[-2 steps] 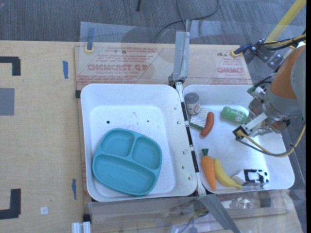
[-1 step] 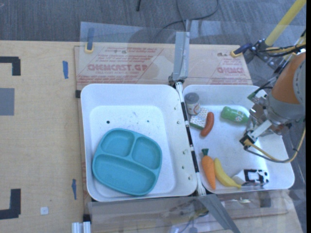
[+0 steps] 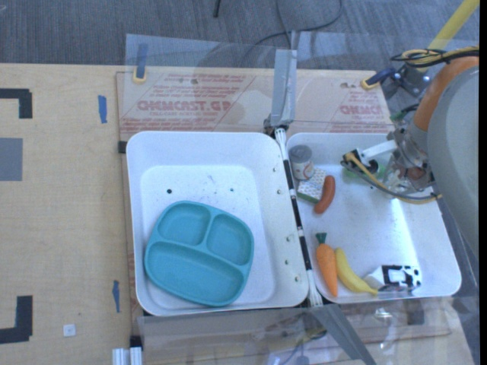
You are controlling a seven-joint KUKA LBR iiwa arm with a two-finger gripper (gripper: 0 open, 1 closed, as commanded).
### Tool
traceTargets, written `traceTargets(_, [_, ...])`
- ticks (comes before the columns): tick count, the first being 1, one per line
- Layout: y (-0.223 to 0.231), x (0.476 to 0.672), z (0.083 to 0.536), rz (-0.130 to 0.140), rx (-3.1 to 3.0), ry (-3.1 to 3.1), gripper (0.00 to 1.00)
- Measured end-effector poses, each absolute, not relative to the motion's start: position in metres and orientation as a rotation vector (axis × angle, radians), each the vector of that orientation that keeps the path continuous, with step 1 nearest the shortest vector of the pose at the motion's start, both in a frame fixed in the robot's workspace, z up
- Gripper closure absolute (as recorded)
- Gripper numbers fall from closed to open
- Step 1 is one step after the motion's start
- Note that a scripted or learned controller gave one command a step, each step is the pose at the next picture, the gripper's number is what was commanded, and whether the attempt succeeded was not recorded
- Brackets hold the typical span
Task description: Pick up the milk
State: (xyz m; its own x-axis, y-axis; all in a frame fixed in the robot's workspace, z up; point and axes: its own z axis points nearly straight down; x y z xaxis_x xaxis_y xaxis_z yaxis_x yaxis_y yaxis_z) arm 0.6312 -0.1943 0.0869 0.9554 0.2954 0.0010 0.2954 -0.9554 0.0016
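The small black-and-white milk carton (image 3: 401,277) lies on its side in the near right corner of the right white bin (image 3: 358,217), just right of the yellow banana (image 3: 352,274); the tool (image 3: 396,169) hovers well apart at the bin's far right; whether it is open or closed I cannot tell.

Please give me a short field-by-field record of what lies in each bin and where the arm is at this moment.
left bin: holds a teal divided plate
right bin: holds the items below
far left corner: grey can, small green-and-white packet, red sausage
near edge: carrot beside banana
milk: black-and-white carton, near right corner, lying apart from the arm
arm: over the right bin's far right side
pincer: hidden among cables, finger state unclear
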Motion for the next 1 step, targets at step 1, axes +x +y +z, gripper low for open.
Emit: traceTargets(1, [-0.2128, 0.6587, 0.086, -0.001, 3.097, 0.537, 1.0])
